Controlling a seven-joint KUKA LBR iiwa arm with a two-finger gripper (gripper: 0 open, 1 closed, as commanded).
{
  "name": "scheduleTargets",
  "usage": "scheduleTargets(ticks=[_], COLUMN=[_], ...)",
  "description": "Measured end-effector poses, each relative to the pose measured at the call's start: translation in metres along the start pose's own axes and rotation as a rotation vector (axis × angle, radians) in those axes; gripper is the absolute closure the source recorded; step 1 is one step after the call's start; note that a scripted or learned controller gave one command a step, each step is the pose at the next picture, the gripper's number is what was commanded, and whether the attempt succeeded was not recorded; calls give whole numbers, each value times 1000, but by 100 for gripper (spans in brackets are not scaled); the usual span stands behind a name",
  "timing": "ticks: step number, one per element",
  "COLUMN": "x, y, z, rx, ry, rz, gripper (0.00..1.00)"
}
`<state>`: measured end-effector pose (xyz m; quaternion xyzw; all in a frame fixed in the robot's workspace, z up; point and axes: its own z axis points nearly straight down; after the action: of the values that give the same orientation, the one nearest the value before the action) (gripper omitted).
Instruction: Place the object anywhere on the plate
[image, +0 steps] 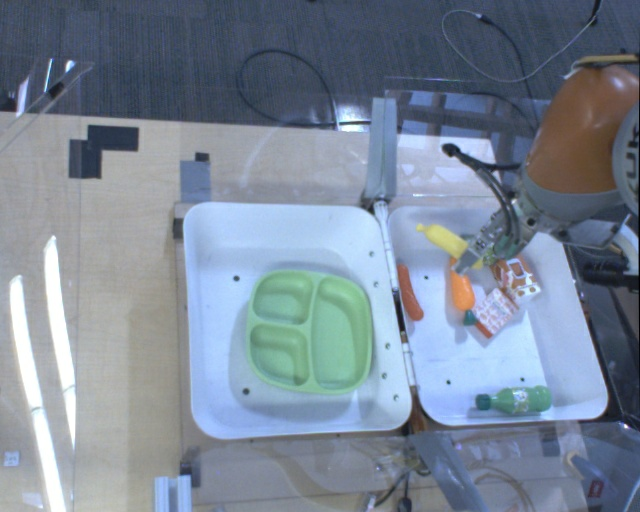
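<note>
Green plate (308, 332) in left bin (210, 240), three compartments; right bin (590, 395) w/ carrot (461, 292) near middle, just under gripper (476, 256); can't tell grip state or whether anything held. Crowded round carrot: yellow banana (442, 238) up-left, red-white packets (505, 295) touching on right, red sausage (409, 293) by bin's left wall; green bottle (516, 401) lying well apart at front. Bin walls between carrot & plate.

beyond my pale wooden bench (90, 300) lay dark grey ribbed carpet (200, 50), crossed by a thin black looping cable (290, 62).
</note>
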<state>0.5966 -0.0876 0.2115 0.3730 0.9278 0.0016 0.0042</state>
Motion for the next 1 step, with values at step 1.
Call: scheduleTargets(ticks=[1], x=[68], y=[38], z=[25], rx=[-1], ry=[1], rz=[-163], gripper=[100])
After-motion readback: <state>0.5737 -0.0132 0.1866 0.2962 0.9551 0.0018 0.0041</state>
